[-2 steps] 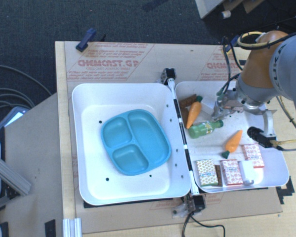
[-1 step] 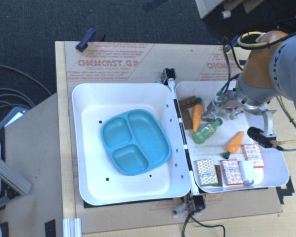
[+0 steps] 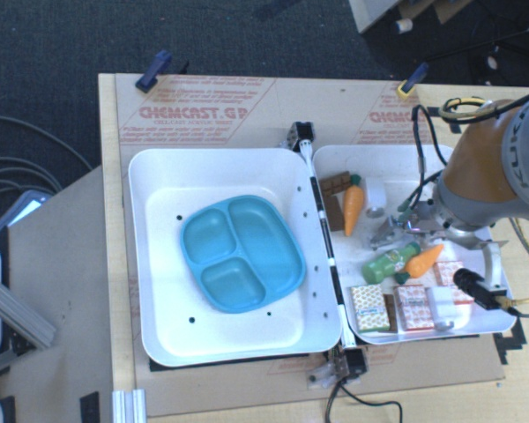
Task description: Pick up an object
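Carrot (image 3: 353,208) upright in right bin (image 3: 370,335); claw (image 3: 397,230) near green object (image 3: 390,263).

Right bin (image 3: 502,324): the objects. An orange carrot (image 3: 353,208) lies at the upper left, green tip toward the far wall, just beside a brown block (image 3: 337,184). A second carrot (image 3: 423,260) lies tilted near the middle, touching a green pouch (image 3: 389,266) on its left. Along the near wall, side by side, lie a dotted white packet (image 3: 369,308), a red-and-white packet (image 3: 414,307) and a white carton (image 3: 447,306). Small grey metal pieces (image 3: 390,230) lie between the carrots; their shape cannot be told.
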You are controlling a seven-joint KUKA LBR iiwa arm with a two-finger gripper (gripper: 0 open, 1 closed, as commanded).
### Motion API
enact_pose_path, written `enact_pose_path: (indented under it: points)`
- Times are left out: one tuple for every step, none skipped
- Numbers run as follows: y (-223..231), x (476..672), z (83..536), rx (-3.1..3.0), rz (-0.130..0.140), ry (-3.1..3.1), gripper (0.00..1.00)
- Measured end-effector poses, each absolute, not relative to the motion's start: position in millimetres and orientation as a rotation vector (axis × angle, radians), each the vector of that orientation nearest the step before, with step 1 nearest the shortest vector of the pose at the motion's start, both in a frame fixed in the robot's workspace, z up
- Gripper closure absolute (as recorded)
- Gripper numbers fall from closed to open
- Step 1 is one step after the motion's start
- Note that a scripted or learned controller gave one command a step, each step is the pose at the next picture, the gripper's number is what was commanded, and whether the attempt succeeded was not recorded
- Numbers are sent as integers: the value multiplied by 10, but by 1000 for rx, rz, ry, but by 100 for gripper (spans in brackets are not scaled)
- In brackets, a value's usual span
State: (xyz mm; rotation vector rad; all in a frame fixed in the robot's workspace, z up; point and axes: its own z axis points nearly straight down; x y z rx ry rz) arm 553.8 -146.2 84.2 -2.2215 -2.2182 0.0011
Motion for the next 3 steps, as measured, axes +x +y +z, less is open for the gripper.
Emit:
enact_pose_path:
  points:
    - [-923, 4930, 841, -2220, 1, -2220, 0]
    - [-925, 4934, 939, -2222, -1, -2220, 100]
    - [-338, 5257, 1847, -2220, -1, -2222, 100]
